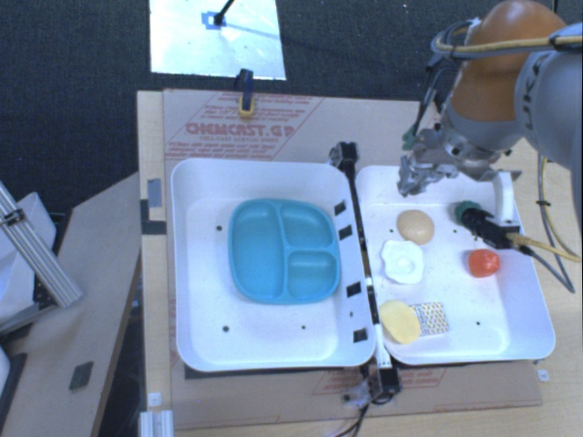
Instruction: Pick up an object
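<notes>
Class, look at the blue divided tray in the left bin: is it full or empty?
Empty. The blue divided tray shows bare blue in all its compartments; the food items, like the fried egg, lie in the right bin.

end effector (412, 182) over right bin (524, 321) | blue tray (282, 250) in left bin (205, 335)

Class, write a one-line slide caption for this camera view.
Gripper above right white bin of toy foods; blue divided plastic tray in left bin.

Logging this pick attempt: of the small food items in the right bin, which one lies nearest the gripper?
The tan bread roll, directly below the gripper. The fried egg, red tomato and yellow chip all lie farther down the right bin.
</notes>
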Robot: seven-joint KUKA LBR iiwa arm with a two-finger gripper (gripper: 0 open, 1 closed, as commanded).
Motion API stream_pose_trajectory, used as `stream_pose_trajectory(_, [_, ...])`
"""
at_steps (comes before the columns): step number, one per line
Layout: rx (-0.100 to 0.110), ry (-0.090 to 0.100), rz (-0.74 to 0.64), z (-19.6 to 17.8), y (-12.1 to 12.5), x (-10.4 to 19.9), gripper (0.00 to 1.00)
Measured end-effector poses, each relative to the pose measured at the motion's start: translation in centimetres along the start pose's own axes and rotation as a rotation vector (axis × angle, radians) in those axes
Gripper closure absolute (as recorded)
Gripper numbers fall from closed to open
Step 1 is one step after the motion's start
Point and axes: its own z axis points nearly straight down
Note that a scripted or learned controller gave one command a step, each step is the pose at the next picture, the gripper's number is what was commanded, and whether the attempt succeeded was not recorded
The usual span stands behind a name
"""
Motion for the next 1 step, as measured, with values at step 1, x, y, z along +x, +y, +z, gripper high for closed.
stream_pose_trajectory(1, [-0.001,0.001,0.0,-0.34,0.55,4.84,1.0])
